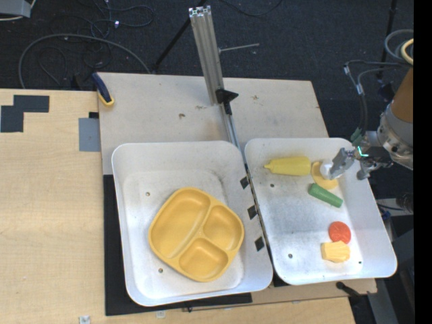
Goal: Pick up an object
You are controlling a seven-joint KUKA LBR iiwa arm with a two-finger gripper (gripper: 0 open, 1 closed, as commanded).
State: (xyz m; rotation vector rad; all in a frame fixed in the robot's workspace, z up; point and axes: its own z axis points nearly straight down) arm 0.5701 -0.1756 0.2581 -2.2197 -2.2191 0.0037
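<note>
1. Looking at where things stand, the pick hasn't happened yet as far as I can tell. The gripper (pixel 345 162) sits at the upper right edge of the right bin (pixel 378 265), low over the toys, and I can't see anything pinched between its fingers.
2. Gripper state: the two grey fingers look spread apart, so I'd call it fairly wide and holding nothing.
3. Candidates are all in the right bin: a yellow corn cob (pixel 288 166) near the top, a pale yellow round piece (pixel 324 178) just beside the gripper's left finger (touching or not, can't tell), a green pepper (pixel 325 195) right below that, then a red tomato (pixel 339 231) and a yellow block (pixel 335 251) close together lower down.
4. Left bin (pixel 128 174) just has the yellow divided plate (pixel 196 233), well apart from the gripper.
5. Still to do, I reckon: settle over one toy (the pale round piece seems the likeliest), close on it, lift it clear of the bin. So basically the approach stage, with the whole grasp and lift ahead.
</note>
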